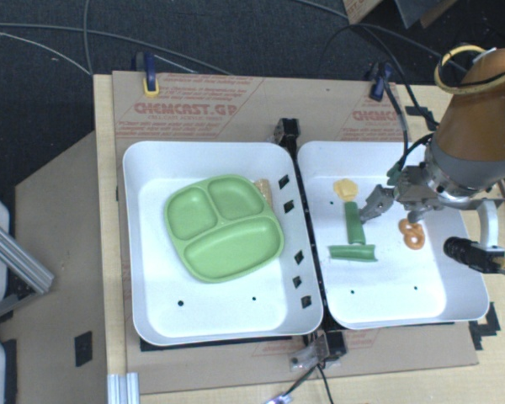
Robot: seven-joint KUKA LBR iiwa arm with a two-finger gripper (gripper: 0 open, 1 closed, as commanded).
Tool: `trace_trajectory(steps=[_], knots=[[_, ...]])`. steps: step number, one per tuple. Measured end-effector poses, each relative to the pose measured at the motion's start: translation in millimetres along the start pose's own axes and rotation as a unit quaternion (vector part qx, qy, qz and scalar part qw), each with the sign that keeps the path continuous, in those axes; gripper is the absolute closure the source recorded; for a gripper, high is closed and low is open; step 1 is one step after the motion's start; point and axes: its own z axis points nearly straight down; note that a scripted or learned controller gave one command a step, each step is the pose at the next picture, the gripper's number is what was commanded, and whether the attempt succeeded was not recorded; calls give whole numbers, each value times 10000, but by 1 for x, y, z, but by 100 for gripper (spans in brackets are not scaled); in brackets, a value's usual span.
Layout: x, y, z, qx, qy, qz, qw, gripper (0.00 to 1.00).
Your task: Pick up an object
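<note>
right bin (pixel 463 305): front bare | green L-piece (pixel 353 236) mid-floor (yellow piece (pixel 345 188), orange ring (pixel 414 236) near)

Red print on the brown board under my bins

"CHEMCAST GP" (pixel 185 108) reads behind the left bin (pixel 143 225); a repeat behind the right bin is partly hidden.

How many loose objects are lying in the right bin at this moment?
3: a green L-shaped piece near the bin's middle, a small yellow piece just above it, and an orange ring-like item to its right, below the gripper. The arm could hide more.
</note>
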Motion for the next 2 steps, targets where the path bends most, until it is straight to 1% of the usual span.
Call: trace_trajectory(steps=[1,2], knots=[[0,3,-7,-73,-8,-13,10000,0],[-2,9,54,-43,-6,-8,10000,0]])
